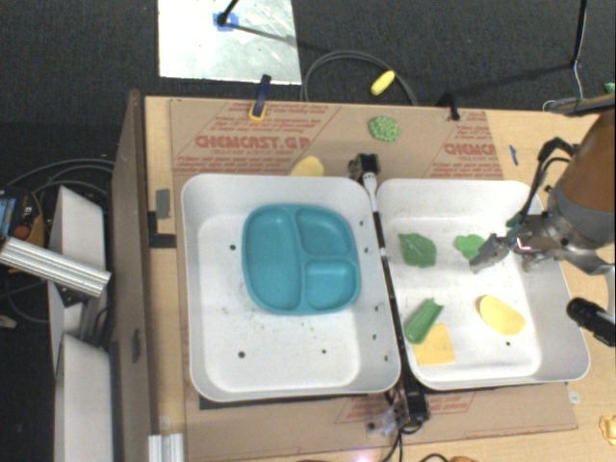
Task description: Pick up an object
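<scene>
The right bin [553, 354] holds several small objects. A flat green piece [416, 249] lies near its left wall, and a smaller green piece [468, 245] lies to its right. A long green piece [423, 320] leans on a yellow square [435, 346] at the front. A yellow oval [501, 314] rests front right. My gripper [489, 252] reaches in from the right, low over the bin, its tip right beside the smaller green piece. I see nothing held in it.
The left bin [207, 354] carries a blue divided plate [300, 259]. On the cardboard behind the bins sit a green round object [384, 128] and a yellow item [308, 167]. A black clip [365, 168] stands at the divider between the bins.
</scene>
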Motion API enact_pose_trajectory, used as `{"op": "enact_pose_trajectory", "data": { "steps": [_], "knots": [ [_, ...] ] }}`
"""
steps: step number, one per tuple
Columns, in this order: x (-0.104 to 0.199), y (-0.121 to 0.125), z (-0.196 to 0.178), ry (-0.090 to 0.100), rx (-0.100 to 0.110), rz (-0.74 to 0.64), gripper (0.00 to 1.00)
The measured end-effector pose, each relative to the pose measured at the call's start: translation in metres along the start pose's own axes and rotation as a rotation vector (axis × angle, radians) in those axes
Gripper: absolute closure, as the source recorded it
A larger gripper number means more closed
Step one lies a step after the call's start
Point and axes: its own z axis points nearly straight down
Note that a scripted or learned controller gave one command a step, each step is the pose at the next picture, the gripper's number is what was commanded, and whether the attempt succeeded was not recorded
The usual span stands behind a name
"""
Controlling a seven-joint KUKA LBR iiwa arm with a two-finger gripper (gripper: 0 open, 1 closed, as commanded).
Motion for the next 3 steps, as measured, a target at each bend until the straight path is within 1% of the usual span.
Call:
{"op": "enact_pose_trajectory", "data": {
  "steps": [1,3],
  "knots": [
    [0.008,0.065,0.122,-0.003,-0.008,-0.004,0.00],
    [-0.057,0.097,0.117,-0.002,-0.004,0.003,0.00]
  ]
}}
